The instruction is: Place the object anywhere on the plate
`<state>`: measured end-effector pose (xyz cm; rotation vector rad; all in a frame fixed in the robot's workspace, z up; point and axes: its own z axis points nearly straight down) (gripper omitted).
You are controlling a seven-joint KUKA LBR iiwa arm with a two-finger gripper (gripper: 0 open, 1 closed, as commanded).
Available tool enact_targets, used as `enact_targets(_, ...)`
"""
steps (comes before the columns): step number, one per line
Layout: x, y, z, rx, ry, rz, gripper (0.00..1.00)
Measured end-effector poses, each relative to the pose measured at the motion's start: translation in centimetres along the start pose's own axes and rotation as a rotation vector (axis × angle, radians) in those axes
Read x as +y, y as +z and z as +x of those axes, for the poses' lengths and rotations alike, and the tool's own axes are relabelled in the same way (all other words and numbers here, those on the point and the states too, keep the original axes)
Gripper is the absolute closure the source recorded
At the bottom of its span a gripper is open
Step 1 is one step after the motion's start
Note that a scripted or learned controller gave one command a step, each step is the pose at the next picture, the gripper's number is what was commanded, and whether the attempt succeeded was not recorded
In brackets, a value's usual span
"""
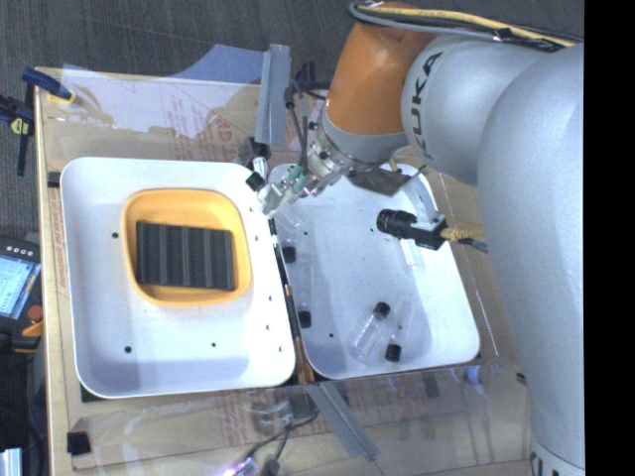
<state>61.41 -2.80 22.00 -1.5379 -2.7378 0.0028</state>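
Camera view: the tool (283, 188) sits over the top-left corner of the right bin (451, 350), beside the divider; whether it grips anything cannot be told. Two clear vials with black caps (375, 330) lie near that bin's lower edge. Left of it, the yellow plate (149, 209) rests in the left bin (94, 355).

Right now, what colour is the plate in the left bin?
Yellow-orange rim, dark grey ribbed centre: the plate, seen clearly in the camera view.
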Motion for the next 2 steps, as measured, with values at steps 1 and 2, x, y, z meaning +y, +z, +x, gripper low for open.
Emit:
enact_targets(1, 0.0, 0.0, 0.0, 0.000, 0.000, 0.000, 0.00)
enact_targets(2, 5.9, 2.9, 1.6, 0.000, -0.074, -0.001, 0.00)
